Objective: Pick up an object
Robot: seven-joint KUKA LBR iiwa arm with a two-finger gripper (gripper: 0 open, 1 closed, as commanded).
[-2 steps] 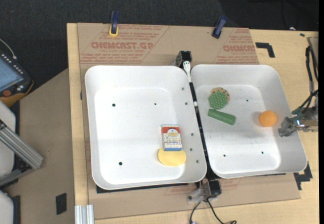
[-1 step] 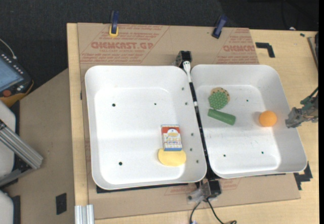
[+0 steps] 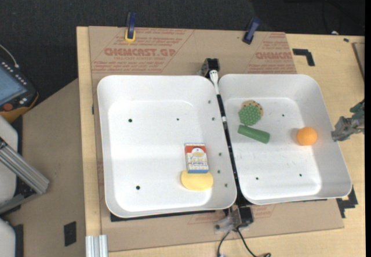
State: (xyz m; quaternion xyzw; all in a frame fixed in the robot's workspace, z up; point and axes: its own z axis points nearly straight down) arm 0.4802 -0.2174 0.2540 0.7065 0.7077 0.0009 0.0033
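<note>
Reaching from the right rim, your hand [image 3: 346, 127] sits near the ball [image 3: 306, 136] in the right bin [image 3: 324, 183]; its grip state you cannot tell. Judge the ball light, smooth, prone to roll: pinch across its middle.

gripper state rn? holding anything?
Gripper: at the right rim of the right bin, too small and blurred to tell open or closed. Nothing seen between its fingers; the orange ball lies apart in the bin.
</note>
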